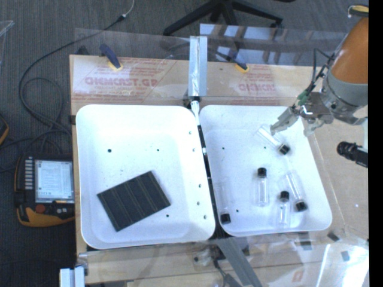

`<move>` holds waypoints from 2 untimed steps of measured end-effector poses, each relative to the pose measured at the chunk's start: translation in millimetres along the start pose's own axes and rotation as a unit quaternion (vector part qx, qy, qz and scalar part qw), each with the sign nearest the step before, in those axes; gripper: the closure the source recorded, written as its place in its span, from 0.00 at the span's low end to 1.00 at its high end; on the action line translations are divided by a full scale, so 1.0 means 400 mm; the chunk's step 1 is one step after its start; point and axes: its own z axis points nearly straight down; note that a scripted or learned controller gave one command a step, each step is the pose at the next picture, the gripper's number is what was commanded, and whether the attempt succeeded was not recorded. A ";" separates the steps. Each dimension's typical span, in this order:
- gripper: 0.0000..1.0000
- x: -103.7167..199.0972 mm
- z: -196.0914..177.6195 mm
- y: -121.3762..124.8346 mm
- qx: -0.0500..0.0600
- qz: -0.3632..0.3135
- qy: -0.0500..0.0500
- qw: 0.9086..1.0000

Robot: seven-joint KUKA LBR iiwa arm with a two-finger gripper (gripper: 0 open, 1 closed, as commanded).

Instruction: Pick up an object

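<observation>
In the right bin [209, 154], camera view: I count several small clear vials with black caps. One vial [273, 140] lies tilted toward the far right corner, one [261, 186] sits mid-bin, two more [294, 191] lie near the right wall, and a loose black cap [225, 217] sits at the near left corner. The gripper [286, 122] hangs just above the far vial; nothing sits between its fingers, and whether they are spread or pressed together I cannot tell. The left bin [90, 136] holds a dark ribbed panel [134, 200], flat, near side.

My judgement: vials are light, stiff, slick, likely to roll, possibly breakable; pinch across the barrel mid-length. The far vial lies close to the far rim, so little margin there; open floor lies to its left.
</observation>
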 end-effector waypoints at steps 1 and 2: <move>0.00 -0.096 0.357 -0.177 -0.001 0.014 0.003 1.000; 0.00 -0.082 0.393 -0.026 -0.008 -0.049 0.000 0.999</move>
